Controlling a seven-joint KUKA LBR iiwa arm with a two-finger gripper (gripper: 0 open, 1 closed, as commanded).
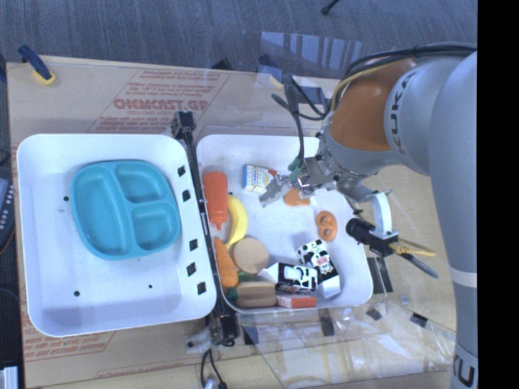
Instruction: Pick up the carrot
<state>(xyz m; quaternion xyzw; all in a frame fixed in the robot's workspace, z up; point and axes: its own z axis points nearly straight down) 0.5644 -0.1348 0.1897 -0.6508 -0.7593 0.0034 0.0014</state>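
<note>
The carrot (225, 264) is a short orange piece lying against the left wall of the right bin (243, 146), just below the banana (237, 220). My gripper (280, 189) hangs over the middle of that bin, up and to the right of the carrot and well apart from it. It is next to a small pale carton (255, 177). A small orange piece (297, 198) lies right beside the gripper's tip. The carrot's lower end is partly hidden by a tan round item (250, 254).
A red-orange bottle shape (215, 197) lies above the banana. An orange lump (326, 223), cow-patterned boxes (312, 266) and a brown block (255, 292) crowd the bin's lower part. The left bin (49, 298) holds a blue divided plate (126, 207).
</note>
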